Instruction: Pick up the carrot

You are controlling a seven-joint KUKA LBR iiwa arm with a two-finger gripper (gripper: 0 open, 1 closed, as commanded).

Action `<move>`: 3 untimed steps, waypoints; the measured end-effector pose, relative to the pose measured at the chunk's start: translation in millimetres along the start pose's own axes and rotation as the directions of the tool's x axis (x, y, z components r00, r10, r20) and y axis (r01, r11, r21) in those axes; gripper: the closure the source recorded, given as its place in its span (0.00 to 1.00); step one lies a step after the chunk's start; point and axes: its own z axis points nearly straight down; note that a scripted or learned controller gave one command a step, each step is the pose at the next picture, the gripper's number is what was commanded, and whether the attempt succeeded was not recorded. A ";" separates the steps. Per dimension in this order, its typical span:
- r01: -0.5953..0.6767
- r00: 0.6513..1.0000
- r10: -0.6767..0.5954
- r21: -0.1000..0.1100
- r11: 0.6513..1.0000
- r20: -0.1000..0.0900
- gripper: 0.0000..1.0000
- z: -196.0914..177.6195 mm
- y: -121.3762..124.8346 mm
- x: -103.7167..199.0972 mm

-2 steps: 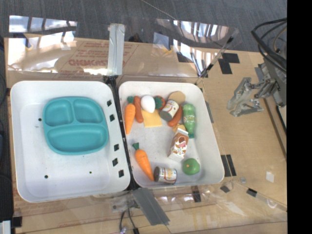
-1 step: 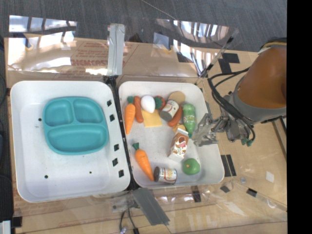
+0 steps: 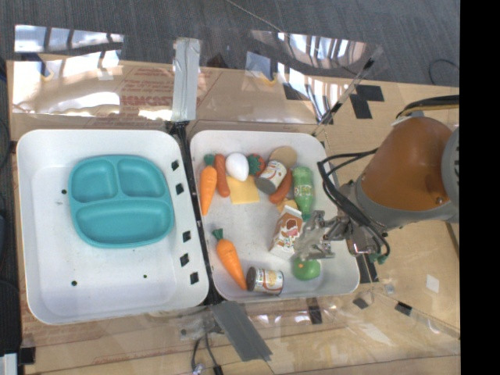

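The gripper (image 3: 312,241) hangs low over the right side of the right bin (image 3: 344,283), just beside a small carton (image 3: 287,233) and above a green fruit (image 3: 306,269); whether its fingers are spread or closed cannot be told; a carrot (image 3: 228,259) lies in the bin's near left part, well apart from the gripper; a teal tray (image 3: 119,198) sits in the left bin (image 3: 39,287).

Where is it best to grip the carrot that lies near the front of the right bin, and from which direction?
Probably from above, fingers across the thick upper half of the carrot. It lies flat, slanted, its green top toward the bin's left wall and its tip toward the can. The bare floor on both long sides leaves room; the narrow tip could slip.
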 end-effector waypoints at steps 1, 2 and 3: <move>0.019 1.000 -0.019 0.003 1.000 0.007 1.00 -15.9 0.0 -4.2; -0.080 0.997 0.080 0.002 0.997 0.007 1.00 0.9 0.7 -48.6; -0.181 0.983 0.181 0.003 0.983 0.018 1.00 -114.0 41.9 -1.3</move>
